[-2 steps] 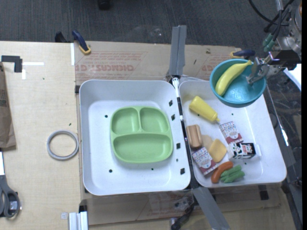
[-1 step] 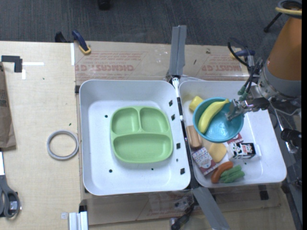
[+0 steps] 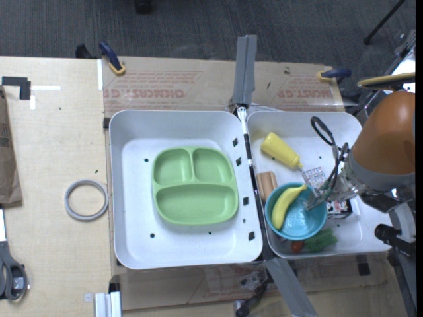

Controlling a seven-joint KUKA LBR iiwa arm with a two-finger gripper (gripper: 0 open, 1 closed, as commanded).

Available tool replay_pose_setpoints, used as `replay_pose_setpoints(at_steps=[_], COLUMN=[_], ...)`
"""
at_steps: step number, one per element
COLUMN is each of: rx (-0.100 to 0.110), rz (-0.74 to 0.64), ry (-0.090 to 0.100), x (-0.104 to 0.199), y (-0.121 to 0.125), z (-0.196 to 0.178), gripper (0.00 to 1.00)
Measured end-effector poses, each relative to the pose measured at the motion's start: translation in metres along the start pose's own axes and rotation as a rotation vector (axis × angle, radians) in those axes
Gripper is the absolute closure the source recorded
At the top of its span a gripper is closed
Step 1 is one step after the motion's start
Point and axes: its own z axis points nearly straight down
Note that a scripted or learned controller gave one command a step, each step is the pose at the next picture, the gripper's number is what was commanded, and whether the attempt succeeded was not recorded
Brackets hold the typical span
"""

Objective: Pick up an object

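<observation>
Pincer lowered at blue bowl, right rim; finger state cannot be told; banana lies in bowl, yellow bottle just beyond; nothing seen lifted; grasp judged pending.

This is a robotics lab or test workshop. Two white bins sit on a plywood counter over taped-down cardboard, with spring clamps at its far edge. Dark carpet lies beyond, and scissors rest at the counter's near left corner.
</observation>
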Motion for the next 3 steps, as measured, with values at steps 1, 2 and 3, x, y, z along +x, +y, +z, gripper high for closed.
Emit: replay_pose_setpoints(at_steps=[1, 2, 3], rx=[-0.003, -0.001, -0.001], rz=[-0.14, 0.023, -0.054], ry=[-0.003, -0.002, -0.001], x=[-0.022, 0.007, 0.045], y=[-0.013, 0.051, 0.044], z=[-0.126, -0.162, -0.039], gripper=[1.0, 1.0, 1.0])
